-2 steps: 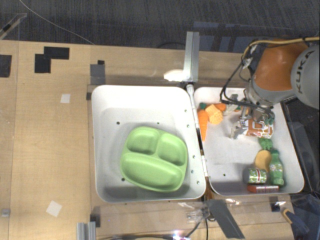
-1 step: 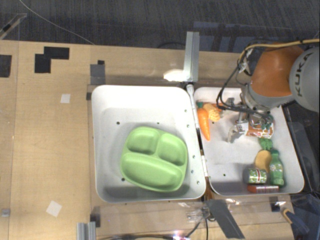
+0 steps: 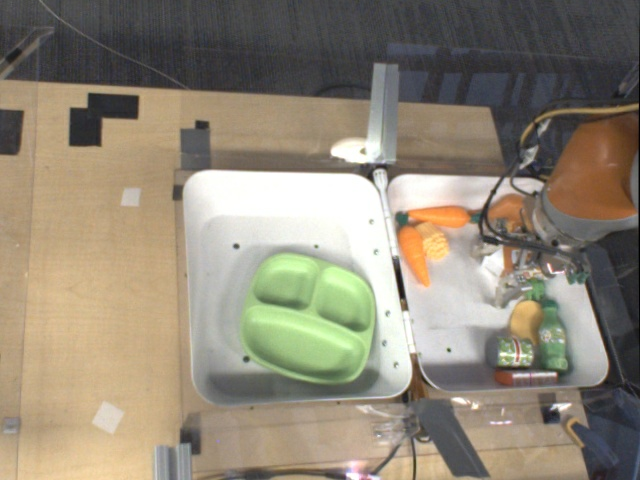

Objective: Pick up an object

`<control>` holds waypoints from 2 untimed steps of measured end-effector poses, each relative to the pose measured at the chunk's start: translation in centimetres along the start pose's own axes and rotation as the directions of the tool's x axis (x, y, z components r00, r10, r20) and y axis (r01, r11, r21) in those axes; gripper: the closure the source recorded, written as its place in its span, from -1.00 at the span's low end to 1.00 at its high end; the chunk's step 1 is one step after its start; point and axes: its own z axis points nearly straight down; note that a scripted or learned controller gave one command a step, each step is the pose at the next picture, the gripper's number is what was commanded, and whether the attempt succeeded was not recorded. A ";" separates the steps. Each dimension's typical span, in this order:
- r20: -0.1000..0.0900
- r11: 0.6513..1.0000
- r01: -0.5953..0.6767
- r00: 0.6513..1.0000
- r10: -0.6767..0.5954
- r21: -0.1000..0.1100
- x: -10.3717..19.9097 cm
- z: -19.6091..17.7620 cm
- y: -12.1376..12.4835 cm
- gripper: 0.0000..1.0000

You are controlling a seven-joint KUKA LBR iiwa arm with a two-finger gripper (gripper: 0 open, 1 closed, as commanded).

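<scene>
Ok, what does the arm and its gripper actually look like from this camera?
The arm has a rounded orange band over a grey wrist section. Black cables and one yellow cable loop around its upper side. Below the wrist, the gripper is a small mix of silver metal and dark parts with a touch of orange.

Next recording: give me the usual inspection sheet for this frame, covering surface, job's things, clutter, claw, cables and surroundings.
Surface: wooden bench bearing two shallow white bins, left bin and right bin.
Job's things: in the right bin, two carrots and a corn piece near its upper left; a green bottle, a green can, a yellowish item and a red item near its lower right.
Clutter: green divided tray in the left bin.
Claw: claw low over the right bin, above the yellowish item; finger state too unclear to tell.
Cables: black and yellow cables looped by the wrist.
Surroundings: dark carpet beyond the bench; black patches on the benchtop.
</scene>
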 end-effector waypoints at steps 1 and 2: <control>0.003 1.000 0.018 1.000 -0.018 -0.001 4.5 -0.2 1.2 -1.00; 0.043 0.998 -0.063 0.997 0.063 0.010 7.9 -0.8 1.7 -1.00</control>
